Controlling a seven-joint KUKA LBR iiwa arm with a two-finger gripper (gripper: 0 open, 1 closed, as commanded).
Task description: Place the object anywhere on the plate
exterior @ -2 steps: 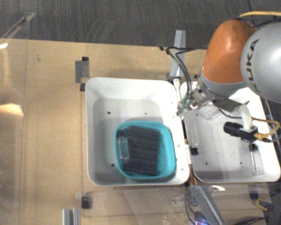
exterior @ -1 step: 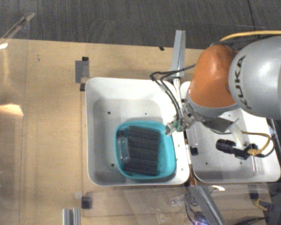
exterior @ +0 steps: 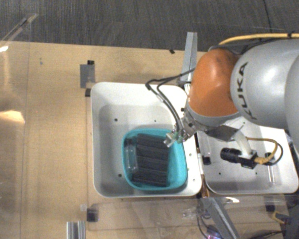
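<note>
1. The jaws sit low over the far right corner of the plate [exterior: 180,169], under the orange band [exterior: 214,86] of the arm [exterior: 269,83]. They are small and partly hidden, so I cannot tell whether they are open or closed. Nothing can be seen held in them.
2. The black ribbed block [exterior: 150,159] lies flat on the plate, its ridges running across it and its near end just beside the jaws. From how it lies, the placing looks done or nearly so.
3. Handling, as a judgement: the block looks stiff, light and matte, perhaps rubbery, so it is unlikely to slip or break. Gripping across its narrow width, with the tips seated in a groove between ridges, would probably hold best. The plate's raised rim crowds its long sides.
4. The plate is teal, glossy and probably slippery. It rests in the near half of the left bin [exterior: 109,118].
5. The right bin [exterior: 284,178] stands alongside on the wooden counter [exterior: 40,133].
6. Writing: the arm's grey casing reads "KUKA". I can see no label on the block, the plate or the bins.
</note>
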